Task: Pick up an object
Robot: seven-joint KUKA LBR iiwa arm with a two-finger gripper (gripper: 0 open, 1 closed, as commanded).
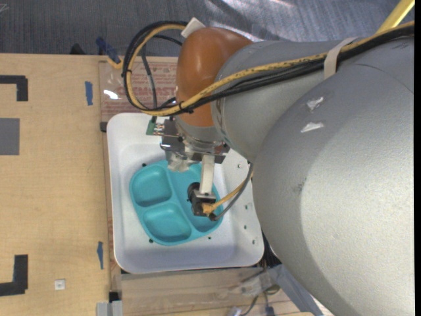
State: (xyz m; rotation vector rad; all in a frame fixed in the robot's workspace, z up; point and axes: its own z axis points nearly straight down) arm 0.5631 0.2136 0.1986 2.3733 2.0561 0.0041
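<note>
A teal divided tray [159, 206] with several compartments lies tilted in the white bin [131, 255], filling most of its floor. My gripper [179, 164] hangs just over the tray's upper right rim, under the orange wrist band. The grey arm hides the right side of the bin and part of the tray. Nothing shows between the gripper and the tray rim that I can make out.
The bin's white walls rise close on the left and front of the tray. A plywood board [49, 176] with black corner marks and blue tape lies to the left. Looped black and yellow cables [141, 71] hang above the bin's far edge.
</note>
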